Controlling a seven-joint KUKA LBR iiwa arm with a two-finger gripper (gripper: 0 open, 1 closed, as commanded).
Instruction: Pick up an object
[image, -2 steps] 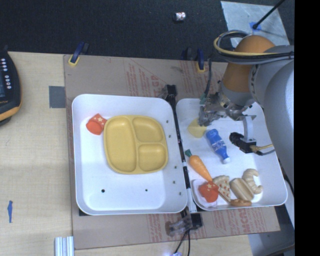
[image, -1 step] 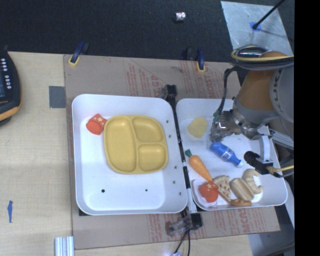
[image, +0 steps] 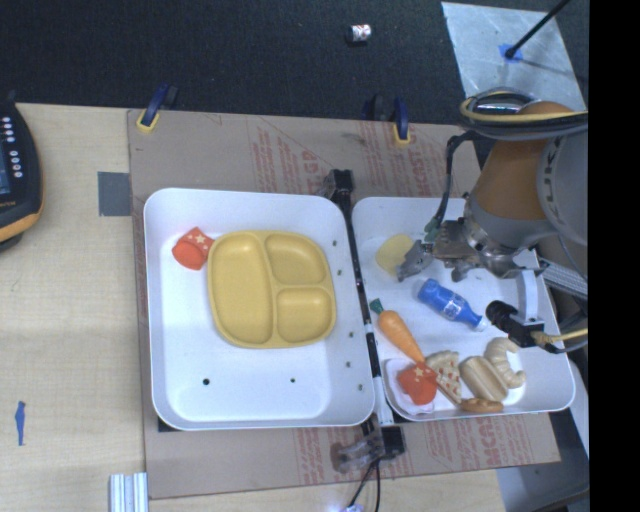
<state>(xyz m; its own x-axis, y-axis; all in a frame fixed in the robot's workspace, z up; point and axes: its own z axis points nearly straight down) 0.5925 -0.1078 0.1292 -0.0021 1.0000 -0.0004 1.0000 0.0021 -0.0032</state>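
Two shallow white bins sit side by side on the bench: the left bin (image: 170, 400) carries a yellow divided plate (image: 271, 288) and a small red toy (image: 191, 248) beside its far-left corner, while the right bin (image: 560, 395) holds the clutter worth picking from. The gripper (image: 432, 256) hangs over the far part of the right bin with its dark fingers (image: 412, 264) spread apart and nothing between them, just right of a pale yellow piece (image: 394, 253) and just far-left of a blue bottle (image: 448, 303) that lies on its side. Nearer the camera lie an orange carrot (image: 400, 337), a red tomato-like piece (image: 418, 384), a pizza slice (image: 448, 375) and some bread-like toys (image: 490, 375) bunched in the near corner. My judgement is that the arm is in the approach, before any grasp, and that the pale yellow piece or the bottle is the likeliest target, both being close to the fingertips and apart from the crowded corner. To do it well, the fingers should straddle one object squarely, across the bottle's narrow width if that is chosen, go down to the bin floor before closing, and stay off the wall between the bins. A glancing close could roll the bottle away, so centring comes first.
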